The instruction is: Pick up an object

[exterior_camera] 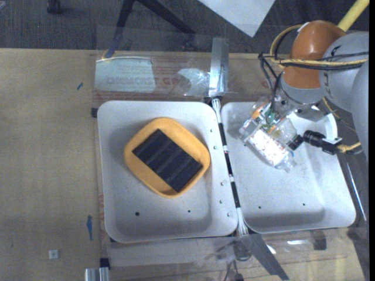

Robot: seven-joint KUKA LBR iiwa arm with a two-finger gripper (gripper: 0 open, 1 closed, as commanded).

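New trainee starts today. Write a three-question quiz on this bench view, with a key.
1. True or false: the orange pad with a dark ribbed rectangular top lies in the left shallow white bin.
2. Over which bin is the arm's two-finger gripper? A) left B) right
3. Fill in: the arm's band above the wrist is ____.

Key: 1 true; 2 B, the right shallow white bin; 3 orange.

Pad [167, 157] in left bin [111, 204]; end effector [268, 138] over right bin [328, 209].
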